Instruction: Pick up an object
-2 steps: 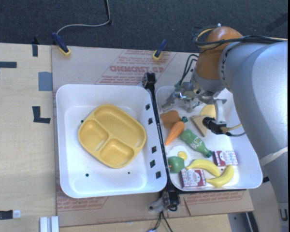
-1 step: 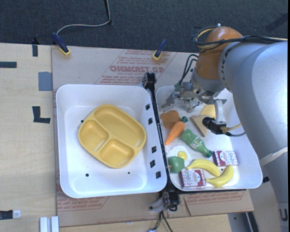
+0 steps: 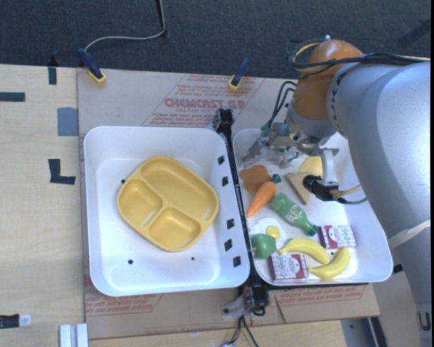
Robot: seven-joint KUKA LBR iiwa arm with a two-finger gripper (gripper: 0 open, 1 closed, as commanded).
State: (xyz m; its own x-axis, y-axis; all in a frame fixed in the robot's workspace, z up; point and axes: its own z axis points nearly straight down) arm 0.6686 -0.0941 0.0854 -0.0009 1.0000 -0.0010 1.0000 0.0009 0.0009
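The grey metal two-finger gripper (image 3: 278, 144) hangs at the upper part of the right white bin (image 3: 372, 255), above the orange plastic carrot (image 3: 260, 198); whether it grips anything, I cannot tell.

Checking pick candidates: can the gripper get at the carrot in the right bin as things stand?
Probably yes. The gripper hangs over the right bin, close to the carrot, which lies uncovered, though a green bottle lies close beside it.

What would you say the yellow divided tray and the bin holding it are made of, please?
The yellow tray looks like moulded matte plastic, with soft rounded compartment edges. The left bin seems glossy white plastic, given its smooth sheen and rounded rim, though coated metal is possible.
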